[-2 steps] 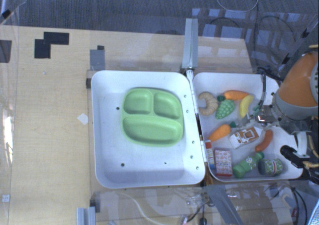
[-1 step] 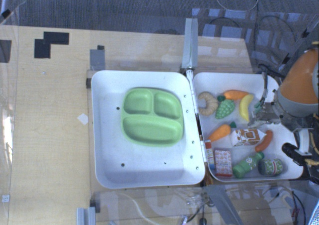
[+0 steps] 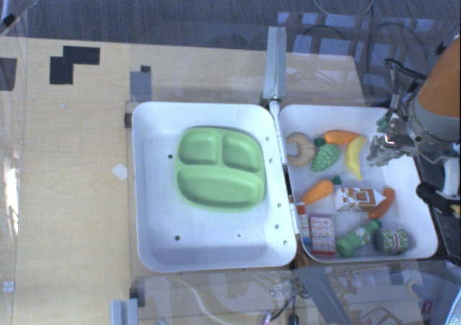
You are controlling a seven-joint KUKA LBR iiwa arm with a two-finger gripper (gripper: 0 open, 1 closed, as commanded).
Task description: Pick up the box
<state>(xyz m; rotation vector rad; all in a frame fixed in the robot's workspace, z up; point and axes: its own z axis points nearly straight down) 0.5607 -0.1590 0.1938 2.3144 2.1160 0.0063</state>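
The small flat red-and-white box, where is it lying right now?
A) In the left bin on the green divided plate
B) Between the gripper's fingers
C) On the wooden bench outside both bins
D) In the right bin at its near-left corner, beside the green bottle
D: the small flat red-and-white box lies in the right white bin at its near-left corner, next to the green bottle, away from the gripper near the bin's far-right side.

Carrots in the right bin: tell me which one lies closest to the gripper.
The upper carrot, beside the banana near the bin's far edge. The gripper hangs just right of the banana; the other carrot lies lower, mid-bin.
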